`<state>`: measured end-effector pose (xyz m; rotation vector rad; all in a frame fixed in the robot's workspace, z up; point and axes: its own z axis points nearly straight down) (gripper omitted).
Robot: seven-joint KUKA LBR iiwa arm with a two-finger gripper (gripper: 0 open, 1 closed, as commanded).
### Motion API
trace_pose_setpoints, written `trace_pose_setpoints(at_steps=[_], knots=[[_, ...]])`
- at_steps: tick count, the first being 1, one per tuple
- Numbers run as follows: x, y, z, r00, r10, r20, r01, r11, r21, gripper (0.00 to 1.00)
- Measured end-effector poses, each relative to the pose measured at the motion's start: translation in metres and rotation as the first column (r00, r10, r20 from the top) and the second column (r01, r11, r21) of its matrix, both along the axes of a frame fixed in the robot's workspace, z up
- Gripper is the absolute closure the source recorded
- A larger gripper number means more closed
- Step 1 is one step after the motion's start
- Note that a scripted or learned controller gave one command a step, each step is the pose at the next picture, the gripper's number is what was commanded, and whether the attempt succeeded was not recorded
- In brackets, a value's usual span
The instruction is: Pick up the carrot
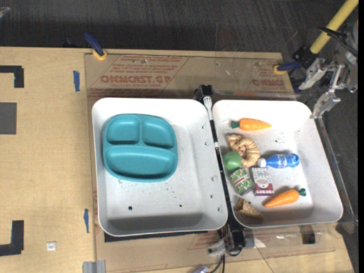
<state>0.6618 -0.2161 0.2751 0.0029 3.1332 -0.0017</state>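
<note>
The tool (329,92) is hanging just past the right bin's (324,152) far right corner, its state impossible to tell. One carrot (253,124) is lying near the far edge, another carrot (282,197) near the front right.

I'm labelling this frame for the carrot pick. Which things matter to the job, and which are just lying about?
Belong to the job:
upper carrot
lower carrot
right bin that holds them
gripper, up at the bin's far right corner

Just lying about:
teal plate in the left bin
blue bottle
green ball
small cartons
</note>
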Motion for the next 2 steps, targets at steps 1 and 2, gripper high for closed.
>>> trace_pose_setpoints(at_steps=[1,2], knots=[[-0.015,0.043,-0.088,1.0,-0.017,-0.008,0.017,1.0,0.004,0.0],[-0.039,0.057,-0.164,0.944,0.329,0.009,-0.329,0.944,-0.005,0.0]])
